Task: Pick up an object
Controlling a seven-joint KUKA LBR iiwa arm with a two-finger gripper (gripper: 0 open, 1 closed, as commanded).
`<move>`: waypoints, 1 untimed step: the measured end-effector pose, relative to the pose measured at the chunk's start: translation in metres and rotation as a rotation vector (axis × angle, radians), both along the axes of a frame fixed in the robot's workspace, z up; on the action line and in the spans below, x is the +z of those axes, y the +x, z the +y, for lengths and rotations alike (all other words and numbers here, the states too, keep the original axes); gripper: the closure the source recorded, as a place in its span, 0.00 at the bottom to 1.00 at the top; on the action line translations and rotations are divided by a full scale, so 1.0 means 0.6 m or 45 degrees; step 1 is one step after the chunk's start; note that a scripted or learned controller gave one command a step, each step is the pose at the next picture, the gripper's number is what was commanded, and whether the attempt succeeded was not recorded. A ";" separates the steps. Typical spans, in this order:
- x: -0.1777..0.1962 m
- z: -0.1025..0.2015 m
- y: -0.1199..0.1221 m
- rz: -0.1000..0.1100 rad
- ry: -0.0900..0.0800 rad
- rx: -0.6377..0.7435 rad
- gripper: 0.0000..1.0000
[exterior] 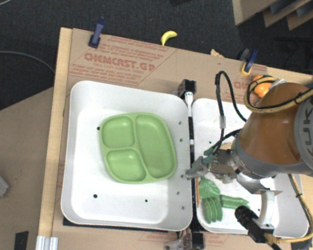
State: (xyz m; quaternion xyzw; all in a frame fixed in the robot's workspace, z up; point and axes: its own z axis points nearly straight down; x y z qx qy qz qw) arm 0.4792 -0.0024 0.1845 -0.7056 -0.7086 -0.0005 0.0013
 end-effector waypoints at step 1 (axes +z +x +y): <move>0.176 0.065 0.003 -0.017 0.000 0.003 0.00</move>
